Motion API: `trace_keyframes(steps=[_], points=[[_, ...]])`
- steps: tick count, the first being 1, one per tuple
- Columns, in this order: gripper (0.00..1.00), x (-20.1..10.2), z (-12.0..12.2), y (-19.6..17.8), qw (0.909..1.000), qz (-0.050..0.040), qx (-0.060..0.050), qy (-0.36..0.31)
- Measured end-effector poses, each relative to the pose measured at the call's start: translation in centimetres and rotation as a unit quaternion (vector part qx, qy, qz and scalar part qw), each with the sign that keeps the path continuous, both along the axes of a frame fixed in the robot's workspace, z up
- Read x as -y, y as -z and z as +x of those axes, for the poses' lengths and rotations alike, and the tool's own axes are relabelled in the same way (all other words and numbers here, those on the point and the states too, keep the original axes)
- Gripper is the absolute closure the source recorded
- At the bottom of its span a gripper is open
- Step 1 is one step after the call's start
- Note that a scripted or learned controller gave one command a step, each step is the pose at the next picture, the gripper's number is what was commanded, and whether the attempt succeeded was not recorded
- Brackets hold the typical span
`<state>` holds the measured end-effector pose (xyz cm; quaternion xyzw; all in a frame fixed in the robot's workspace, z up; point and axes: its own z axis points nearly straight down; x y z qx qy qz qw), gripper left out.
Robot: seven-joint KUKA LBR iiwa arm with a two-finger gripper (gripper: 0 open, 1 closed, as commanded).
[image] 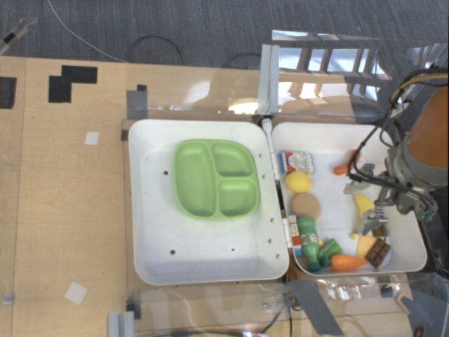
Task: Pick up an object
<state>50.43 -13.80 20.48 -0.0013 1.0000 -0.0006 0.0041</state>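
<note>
One green plate [214, 179]; two bins [151, 258]; one gripper [374, 221].

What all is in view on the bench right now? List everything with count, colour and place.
bins: two, white, side by side on the bench
divided plate: one, green, middle of left bin
small carton: one, white with red and blue print, top left of right bin
lemon: one, yellow, below the carton
round brown item: one, below the lemon
green toy items: a cluster, lower left of right bin
carrot: one, orange, bottom of right bin
banana: one, yellow, right bin centre
arm: one, grey with orange band, right
pincer: one, over right bin
</note>
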Motion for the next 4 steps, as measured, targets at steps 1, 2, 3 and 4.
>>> trace_keyframes(steps=[1, 2, 3, 4], points=[[0.0, 3.9, -0.7, 10.8, 1.0, -0.0005, 0.001, 0.003], [0.0, -2.8, 5.3, 11.4, 0.9973, 0.0016, 0.005, 0.073], [0.0, -0.9, 9.9, 9.1, 0.998, -0.0007, 0.003, -0.064], [0.0, 1.1, 13.1, 11.6, 0.9977, -0.001, 0.003, -0.067]])
